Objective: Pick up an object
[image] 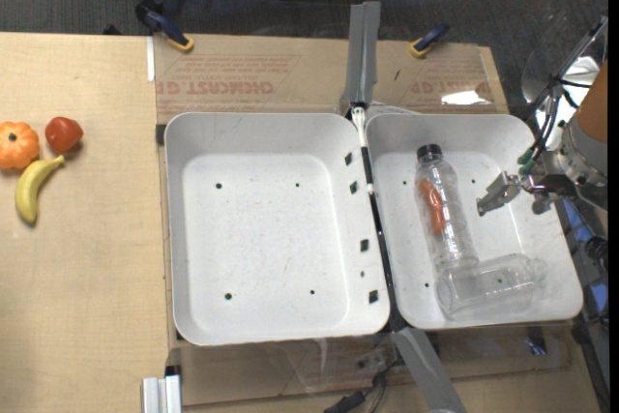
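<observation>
Bottle (442, 208) lies lengthwise in right bin (406, 305); gripper (498, 193), fingers spread, should descend across its narrow body.

The bench (77, 305) bears two white bins (266, 227) and fruit (39, 164).

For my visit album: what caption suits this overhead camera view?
Robot gripper hovering beside a clear bottle and cup in the right bin.

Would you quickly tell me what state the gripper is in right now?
Gripper: above the right bin, beside the clear bottle, with nothing between its fingers; open or closed cannot be told.
</observation>
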Motion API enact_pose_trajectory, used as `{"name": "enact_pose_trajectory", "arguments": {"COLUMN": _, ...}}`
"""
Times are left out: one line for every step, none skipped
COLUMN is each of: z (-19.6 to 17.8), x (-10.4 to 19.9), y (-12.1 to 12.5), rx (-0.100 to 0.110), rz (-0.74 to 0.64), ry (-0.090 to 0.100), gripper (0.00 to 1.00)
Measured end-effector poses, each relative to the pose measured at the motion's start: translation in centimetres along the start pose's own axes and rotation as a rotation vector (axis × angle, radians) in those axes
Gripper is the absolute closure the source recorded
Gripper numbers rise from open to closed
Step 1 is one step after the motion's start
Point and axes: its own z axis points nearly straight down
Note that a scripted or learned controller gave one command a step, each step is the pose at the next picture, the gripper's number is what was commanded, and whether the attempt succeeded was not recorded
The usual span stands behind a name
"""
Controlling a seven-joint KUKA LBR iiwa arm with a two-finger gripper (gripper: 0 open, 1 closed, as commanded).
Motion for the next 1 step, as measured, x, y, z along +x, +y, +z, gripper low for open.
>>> {"name": "enact_pose_trajectory", "arguments": {"z": 8.69, "x": 4.32, "y": 3.69, "rx": 0.0, "rz": -0.129, "ry": 0.0, "gripper": 0.0}}
